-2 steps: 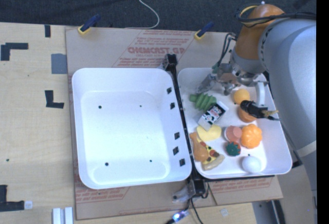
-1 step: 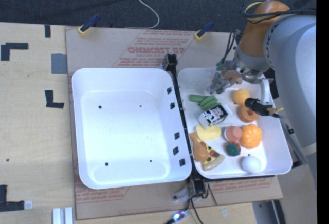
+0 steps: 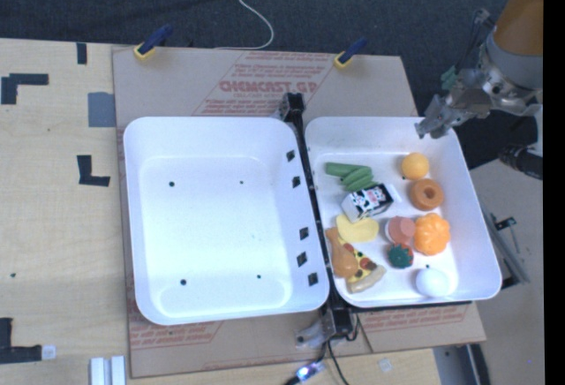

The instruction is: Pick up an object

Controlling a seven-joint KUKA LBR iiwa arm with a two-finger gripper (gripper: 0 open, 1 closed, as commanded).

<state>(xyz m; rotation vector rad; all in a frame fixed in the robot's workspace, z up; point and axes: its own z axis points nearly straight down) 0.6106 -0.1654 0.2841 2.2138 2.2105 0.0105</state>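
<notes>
a: gripper (image 3: pixel 434 124) over right bin's (image 3: pixel 472 198) far corner, approach step. jaws?
b: can't tell. toys in that bin; nearest, yellow ball (image 3: pixel 415 166). next: descend onto it.

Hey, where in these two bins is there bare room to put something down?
The left bin has bare floor from wall to wall. In the right bin, a bare strip runs along the far wall behind the green beans and the orange ball. Its near half is crowded, from the pizza slice to the white egg.
</notes>
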